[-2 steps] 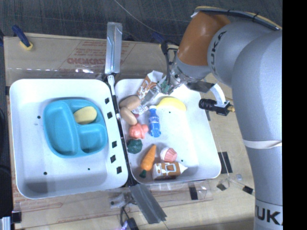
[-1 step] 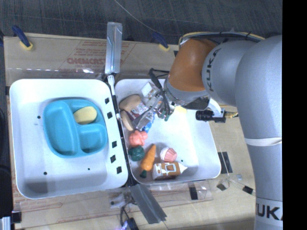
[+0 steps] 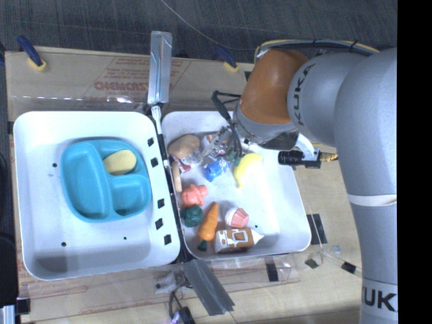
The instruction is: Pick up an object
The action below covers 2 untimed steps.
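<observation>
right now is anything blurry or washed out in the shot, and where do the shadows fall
Camera view: lighting is even and soft; the white bins look bright but keep their edges. The arm casts a soft shadow over the right bin's upper end, where the small toys under the wrist look cluttered and hard to separate. The blue tray and carrot read sharply.

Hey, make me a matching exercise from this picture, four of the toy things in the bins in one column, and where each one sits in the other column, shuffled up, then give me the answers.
Things:
1. yellow potato-like toy
2. carrot
3. banana
4. small carton

Places:
A. near the front wall of the right bin, lying on its side
B. on the blue tray in the left bin
C. right bin, just below the arm's wrist
D. right bin, between the dark green toy and the pink-and-white cupcake

Pairs: 1-B, 2-D, 3-C, 4-A
</observation>
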### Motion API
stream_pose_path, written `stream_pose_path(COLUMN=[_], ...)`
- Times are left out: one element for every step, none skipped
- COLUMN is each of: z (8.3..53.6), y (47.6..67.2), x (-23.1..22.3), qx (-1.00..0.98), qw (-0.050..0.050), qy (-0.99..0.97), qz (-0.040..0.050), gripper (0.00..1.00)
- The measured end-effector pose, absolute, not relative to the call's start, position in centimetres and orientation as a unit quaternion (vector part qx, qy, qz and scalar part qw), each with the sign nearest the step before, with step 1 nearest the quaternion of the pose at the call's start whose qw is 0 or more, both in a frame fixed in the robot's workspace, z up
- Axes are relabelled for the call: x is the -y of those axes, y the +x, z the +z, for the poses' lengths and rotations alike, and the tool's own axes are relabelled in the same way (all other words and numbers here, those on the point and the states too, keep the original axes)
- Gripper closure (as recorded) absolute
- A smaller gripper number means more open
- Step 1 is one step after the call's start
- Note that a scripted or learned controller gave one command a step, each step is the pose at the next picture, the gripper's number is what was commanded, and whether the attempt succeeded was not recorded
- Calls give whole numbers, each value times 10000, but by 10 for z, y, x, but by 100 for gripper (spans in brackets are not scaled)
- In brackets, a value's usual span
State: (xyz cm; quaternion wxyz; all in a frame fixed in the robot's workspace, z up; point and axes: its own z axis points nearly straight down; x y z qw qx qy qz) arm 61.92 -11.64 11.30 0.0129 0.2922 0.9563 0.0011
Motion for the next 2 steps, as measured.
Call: stream_pose_path(z=[112, 123], y=[617, 619], x=[115, 115], qx=[-9564, -9572], qw=[78, 112], qy=[2918, 2893], qz=[9, 9], gripper=[0, 100])
